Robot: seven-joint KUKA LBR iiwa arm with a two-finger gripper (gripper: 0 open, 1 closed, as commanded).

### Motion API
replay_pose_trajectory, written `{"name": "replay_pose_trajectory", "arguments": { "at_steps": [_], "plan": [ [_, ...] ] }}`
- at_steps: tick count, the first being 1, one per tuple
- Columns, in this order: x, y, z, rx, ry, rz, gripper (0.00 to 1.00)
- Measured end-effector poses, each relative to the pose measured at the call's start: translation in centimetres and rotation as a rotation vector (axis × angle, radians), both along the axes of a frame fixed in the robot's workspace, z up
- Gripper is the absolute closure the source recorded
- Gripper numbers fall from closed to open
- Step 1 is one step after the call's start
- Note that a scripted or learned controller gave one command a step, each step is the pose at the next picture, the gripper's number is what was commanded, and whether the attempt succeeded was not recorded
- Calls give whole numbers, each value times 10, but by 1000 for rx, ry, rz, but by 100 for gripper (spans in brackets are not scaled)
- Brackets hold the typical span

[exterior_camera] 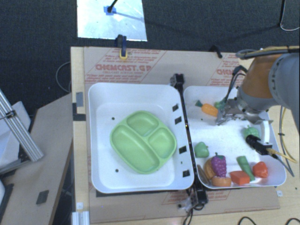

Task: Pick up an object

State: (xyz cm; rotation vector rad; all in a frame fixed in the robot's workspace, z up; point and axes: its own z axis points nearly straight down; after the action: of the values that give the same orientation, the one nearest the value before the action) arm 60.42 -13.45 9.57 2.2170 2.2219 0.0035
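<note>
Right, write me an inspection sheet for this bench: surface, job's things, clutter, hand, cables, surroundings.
Surface: brown printed sheet under two white bins side by side, the left bin and the right bin.
Job's things: in the right bin, a carrot, green pepper, purple grapes, red tomato and more toy food along the near edge.
Clutter: green divided plate, alone in the left bin.
Hand: hand low over the right bin's far side, beside the carrot; whether it holds anything cannot be told.
Cables: black cable at the far right; thin loop off the bench's left.
Surroundings: dark floor, shiny metal sheet, metal rail.
</note>
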Motion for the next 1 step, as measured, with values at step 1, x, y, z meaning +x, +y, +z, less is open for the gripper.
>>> {"name": "replay_pose_trajectory", "arguments": {
  "at_steps": [1],
  "plan": [
    [-4,3,45,0,-1,1,100]
  ]
}}
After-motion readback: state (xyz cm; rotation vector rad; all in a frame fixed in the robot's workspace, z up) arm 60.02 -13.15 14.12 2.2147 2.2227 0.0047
